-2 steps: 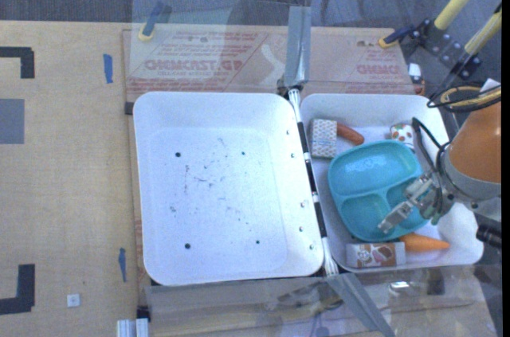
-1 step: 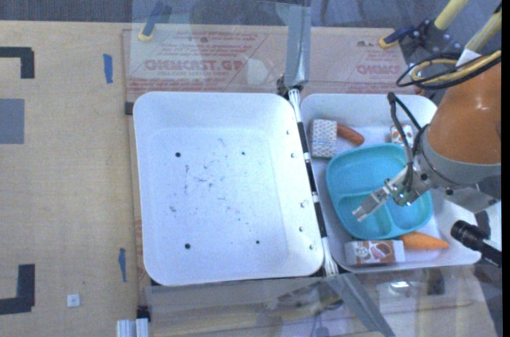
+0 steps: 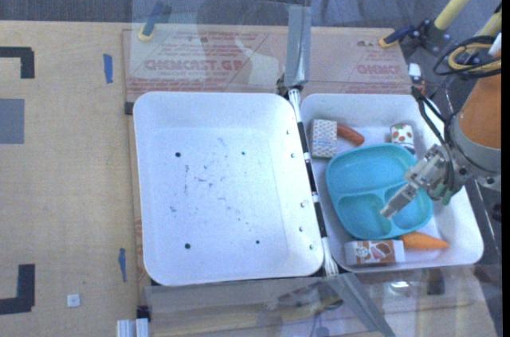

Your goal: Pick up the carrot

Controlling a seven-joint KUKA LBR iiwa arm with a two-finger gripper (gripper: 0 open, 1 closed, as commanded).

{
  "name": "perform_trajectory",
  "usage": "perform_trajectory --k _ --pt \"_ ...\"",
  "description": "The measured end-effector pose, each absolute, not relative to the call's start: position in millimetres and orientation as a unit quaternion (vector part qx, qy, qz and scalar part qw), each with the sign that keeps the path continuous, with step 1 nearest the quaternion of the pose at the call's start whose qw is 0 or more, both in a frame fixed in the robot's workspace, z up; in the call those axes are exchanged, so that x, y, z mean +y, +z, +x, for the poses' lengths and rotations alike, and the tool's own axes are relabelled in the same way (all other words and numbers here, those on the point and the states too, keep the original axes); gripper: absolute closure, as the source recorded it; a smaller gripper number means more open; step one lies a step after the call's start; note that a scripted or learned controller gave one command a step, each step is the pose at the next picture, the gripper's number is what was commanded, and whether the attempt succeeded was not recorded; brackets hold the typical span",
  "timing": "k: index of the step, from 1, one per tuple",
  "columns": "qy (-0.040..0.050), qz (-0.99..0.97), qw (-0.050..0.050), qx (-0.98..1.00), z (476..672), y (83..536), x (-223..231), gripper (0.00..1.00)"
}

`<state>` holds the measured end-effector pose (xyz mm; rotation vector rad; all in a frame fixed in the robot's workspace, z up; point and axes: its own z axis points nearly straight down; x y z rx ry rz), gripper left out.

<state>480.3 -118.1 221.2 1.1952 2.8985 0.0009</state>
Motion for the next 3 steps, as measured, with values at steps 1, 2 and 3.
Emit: perform_trajectory --k 1,2,3 --pt "0.0004 0.260 0.000 0.965 480.1 197 -111 0.00" --pt "-0.0002 0.059 0.004 0.998 481.0 260 -129 0.00" --pt "0.0003 -0.050 0.001 0.999 480.1 145 -155 0.00"
